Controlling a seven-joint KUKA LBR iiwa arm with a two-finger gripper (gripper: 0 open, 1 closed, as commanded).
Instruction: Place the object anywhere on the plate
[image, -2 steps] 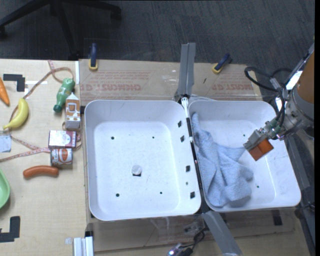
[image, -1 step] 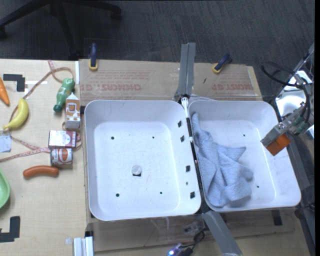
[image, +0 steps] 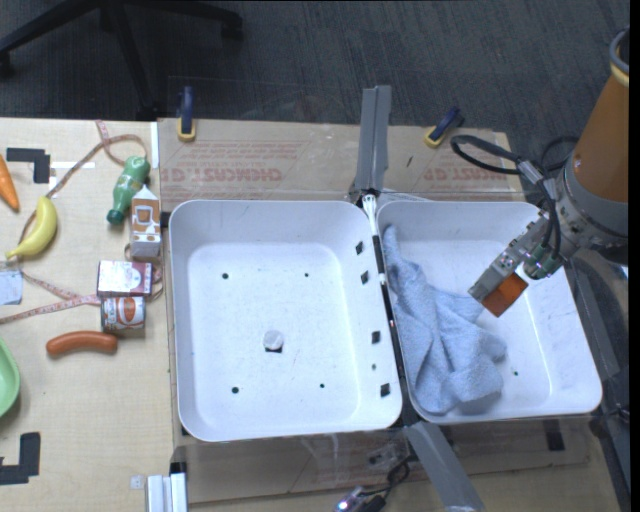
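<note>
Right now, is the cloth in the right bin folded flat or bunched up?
Bunched up: the pale blue cloth lies crumpled in ridges along the right bin's left side.

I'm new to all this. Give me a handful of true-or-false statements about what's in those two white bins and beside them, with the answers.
1. A light blue cloth lies in the right bin. True.
2. The left bin holds a banana. False: the banana lies on the bench left of the bins; the left bin holds a small pale object.
3. The gripper is over the right bin. True.
4. An orange block shows at the gripper's tip. True.
5. The cloth is folded into a neat square. False: it lies crumpled.
</note>
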